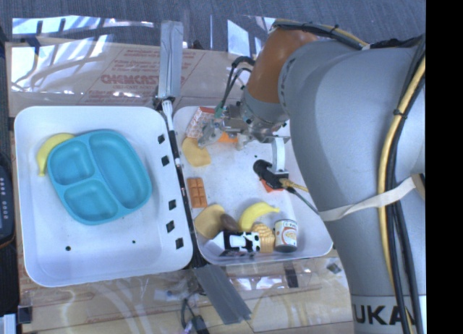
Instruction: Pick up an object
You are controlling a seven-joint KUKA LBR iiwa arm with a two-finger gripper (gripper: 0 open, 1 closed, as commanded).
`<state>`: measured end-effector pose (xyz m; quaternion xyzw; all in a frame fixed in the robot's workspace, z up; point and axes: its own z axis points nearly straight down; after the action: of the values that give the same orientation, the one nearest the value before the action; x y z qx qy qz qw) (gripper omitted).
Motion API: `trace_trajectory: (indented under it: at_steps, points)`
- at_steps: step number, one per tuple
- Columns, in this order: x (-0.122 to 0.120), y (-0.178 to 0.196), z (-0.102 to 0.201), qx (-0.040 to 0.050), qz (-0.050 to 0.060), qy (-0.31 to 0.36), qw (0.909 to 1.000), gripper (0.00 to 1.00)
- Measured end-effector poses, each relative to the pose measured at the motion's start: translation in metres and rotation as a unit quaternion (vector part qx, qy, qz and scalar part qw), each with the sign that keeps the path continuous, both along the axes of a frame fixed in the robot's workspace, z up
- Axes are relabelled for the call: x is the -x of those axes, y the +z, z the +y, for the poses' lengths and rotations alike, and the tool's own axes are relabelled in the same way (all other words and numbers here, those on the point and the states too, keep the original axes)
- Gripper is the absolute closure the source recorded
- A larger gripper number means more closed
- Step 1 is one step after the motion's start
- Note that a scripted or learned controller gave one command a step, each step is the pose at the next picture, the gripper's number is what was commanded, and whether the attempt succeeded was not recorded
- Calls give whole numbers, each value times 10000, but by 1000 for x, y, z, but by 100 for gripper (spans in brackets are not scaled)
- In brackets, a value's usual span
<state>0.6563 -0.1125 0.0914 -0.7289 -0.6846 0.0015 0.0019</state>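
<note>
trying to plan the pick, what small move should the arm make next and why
Probably a short descent onto the nearest item. The tool sits at the far end of the right bin, above an orange piece and beside a tan lump. Nothing can be seen held by it, so lowering there seems the shortest route to a grasp.

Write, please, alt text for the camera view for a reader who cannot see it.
A grey arm reaches from the right, its gripper low over the far end of the right bin, which holds toy food, a small can and a cow figure. The left bin holds a blue divided plate and a banana.
</note>
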Motion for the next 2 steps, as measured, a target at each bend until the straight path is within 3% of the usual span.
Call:
trace_trajectory:
  at_steps: [1, 2]
  points:
    - [0, 0, 2, -8, 0, 1043, 9945, 0]
    - [0, 0, 15, -17, 13, 1227, 9924, 0]
